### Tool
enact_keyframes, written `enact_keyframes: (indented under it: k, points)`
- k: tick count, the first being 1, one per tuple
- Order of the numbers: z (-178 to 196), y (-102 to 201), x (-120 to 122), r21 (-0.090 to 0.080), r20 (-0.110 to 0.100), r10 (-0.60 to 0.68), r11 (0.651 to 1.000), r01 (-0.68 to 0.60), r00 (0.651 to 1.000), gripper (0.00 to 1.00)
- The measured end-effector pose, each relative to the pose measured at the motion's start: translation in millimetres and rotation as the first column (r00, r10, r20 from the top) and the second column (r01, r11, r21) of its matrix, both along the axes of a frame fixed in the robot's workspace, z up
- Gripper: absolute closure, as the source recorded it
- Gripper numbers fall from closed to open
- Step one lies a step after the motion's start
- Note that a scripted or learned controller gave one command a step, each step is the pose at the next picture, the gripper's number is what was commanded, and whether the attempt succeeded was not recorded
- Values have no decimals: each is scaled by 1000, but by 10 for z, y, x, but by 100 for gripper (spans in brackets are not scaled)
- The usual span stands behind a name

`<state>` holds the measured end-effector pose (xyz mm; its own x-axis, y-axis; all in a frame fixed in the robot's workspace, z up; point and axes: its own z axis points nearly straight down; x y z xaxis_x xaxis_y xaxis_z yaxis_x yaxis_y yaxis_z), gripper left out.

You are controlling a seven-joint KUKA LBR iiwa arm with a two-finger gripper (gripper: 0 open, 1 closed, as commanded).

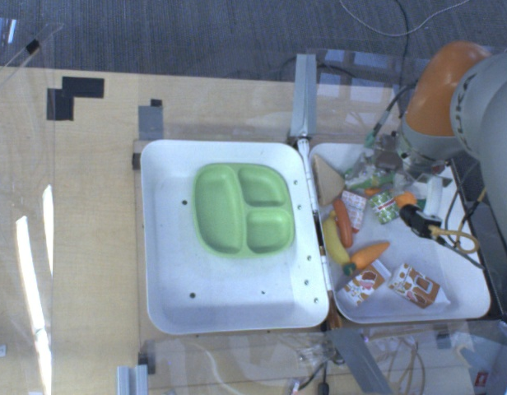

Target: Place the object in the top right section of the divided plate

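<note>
Pale wooden table (pixel 89 245) below, black tape marks (pixel 71 94) near its far left corner; beyond it dark grey carpet (pixel 196 23), a thin cable (pixel 402 11) looping across.

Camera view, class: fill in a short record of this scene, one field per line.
Left bin: holds green divided plate
Plate sections: one long at left, two smaller at right, nothing in them
Right bin: carrots, banana, small packets
Arm: over the right bin's far side
Task stage: plate not yet loaded

One fixed camera looks down at a slant, probably from the front, on both bins (pixel 155 220).
</note>
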<state>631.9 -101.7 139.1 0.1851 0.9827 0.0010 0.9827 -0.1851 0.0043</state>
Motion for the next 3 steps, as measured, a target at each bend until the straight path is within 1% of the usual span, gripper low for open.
enact_keyframes:
  k: [1, 2, 3]
  points:
    - [119, 16, 19, 1, 5, 4, 1000, -4, 1000, 100]
    - [477, 730, 267, 1, 2, -61, 998, 61, 998, 100]
    - [475, 1640, 379, 2, 1, 14, 1000, -14, 1000, 100]
